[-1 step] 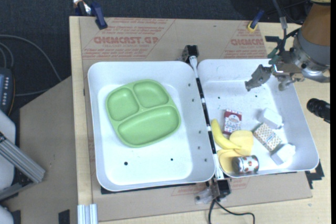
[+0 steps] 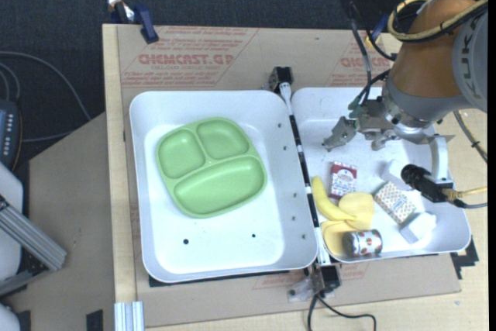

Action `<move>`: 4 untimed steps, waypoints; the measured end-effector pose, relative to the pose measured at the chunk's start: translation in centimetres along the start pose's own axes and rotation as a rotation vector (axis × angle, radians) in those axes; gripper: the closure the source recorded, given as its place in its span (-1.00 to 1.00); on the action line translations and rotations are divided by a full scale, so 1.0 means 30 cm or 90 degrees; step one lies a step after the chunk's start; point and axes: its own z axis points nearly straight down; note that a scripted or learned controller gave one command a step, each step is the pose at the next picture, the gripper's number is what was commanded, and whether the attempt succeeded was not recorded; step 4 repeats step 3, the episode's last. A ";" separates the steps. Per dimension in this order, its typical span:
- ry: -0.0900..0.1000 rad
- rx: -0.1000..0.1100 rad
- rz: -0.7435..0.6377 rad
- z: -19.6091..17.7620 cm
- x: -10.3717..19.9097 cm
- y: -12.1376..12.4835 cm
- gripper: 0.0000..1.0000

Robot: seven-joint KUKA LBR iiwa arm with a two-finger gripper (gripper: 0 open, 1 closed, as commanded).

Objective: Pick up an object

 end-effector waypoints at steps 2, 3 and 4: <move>0.000 -0.002 0.001 0.300 -0.065 0.007 1.00; 0.000 -0.002 -0.001 -0.118 0.118 -0.072 1.00; 0.000 -0.002 -0.001 -0.118 0.118 -0.072 1.00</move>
